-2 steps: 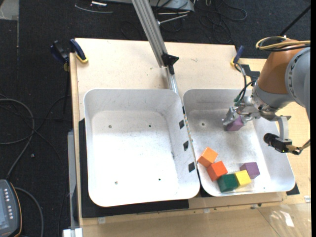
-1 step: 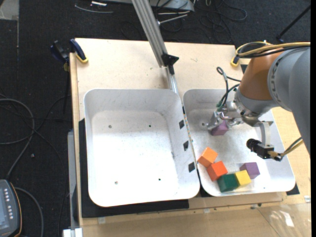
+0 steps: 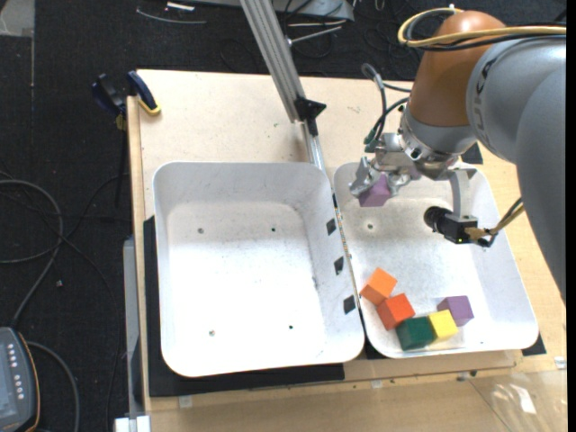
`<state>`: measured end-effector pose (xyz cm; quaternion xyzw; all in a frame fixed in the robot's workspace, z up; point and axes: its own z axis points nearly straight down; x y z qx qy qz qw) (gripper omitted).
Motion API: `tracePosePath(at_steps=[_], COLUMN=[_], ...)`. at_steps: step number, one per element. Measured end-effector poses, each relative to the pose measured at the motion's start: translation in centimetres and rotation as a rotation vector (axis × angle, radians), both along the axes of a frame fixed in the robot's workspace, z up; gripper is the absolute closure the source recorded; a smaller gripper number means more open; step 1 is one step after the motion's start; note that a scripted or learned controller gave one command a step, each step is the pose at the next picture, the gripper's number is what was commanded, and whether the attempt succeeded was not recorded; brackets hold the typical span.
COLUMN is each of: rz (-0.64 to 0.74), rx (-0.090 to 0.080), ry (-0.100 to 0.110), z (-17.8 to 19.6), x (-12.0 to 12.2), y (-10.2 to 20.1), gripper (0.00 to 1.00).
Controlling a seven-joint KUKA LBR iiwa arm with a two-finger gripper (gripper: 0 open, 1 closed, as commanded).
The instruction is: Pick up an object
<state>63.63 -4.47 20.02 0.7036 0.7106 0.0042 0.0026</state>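
Observation:
My gripper (image 3: 378,184) hangs over the back left part of the right bin (image 3: 504,268), shut on a purple block (image 3: 375,192) that sits between its fingers above the bin floor. Near that bin's front edge lies a cluster of blocks: an orange block (image 3: 380,284), a red-orange block (image 3: 395,310), a green block (image 3: 416,332), a yellow block (image 3: 443,324) and a second purple block (image 3: 459,309).
The left bin (image 3: 180,196) stands beside the right one, their rims touching along the middle. A slanted metal rail (image 3: 274,52) runs from the back toward the bins. A blue and yellow clamp (image 3: 126,93) sits at the bench's back left corner.

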Motion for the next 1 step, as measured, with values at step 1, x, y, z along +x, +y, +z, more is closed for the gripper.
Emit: tracePosePath(at_steps=[1], rz=[0.0], rx=[0.001], ry=[0.003], z=[4.81], x=[3.5], y=[9.62], gripper=[1.0])
